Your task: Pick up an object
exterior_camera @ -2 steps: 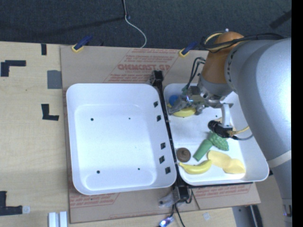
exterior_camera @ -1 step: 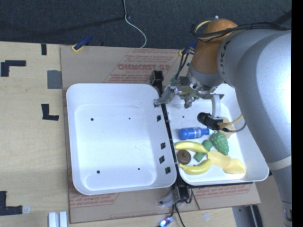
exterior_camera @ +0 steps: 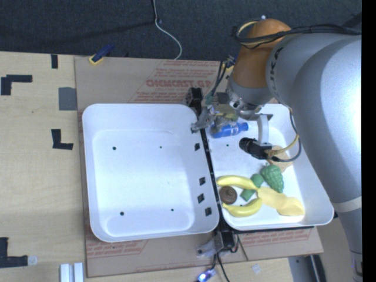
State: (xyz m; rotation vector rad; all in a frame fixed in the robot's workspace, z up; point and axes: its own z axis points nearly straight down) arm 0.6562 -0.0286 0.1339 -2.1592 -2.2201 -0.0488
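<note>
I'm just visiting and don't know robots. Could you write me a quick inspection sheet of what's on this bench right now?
Surface: two shallow white bins; left bin, right bin, on a cardboard sheet.
Job's things: in the right bin, a blue object under the gripper, a yellow banana, a brown round piece, a green fruit-like toy, a pale yellow object.
Clutter: nothing seen.
Grippers: gripper low over the blue object; grasp unclear.
Cables: thin white cable on the dark backdrop.
Surroundings: black marks on the wooden bench.
</note>
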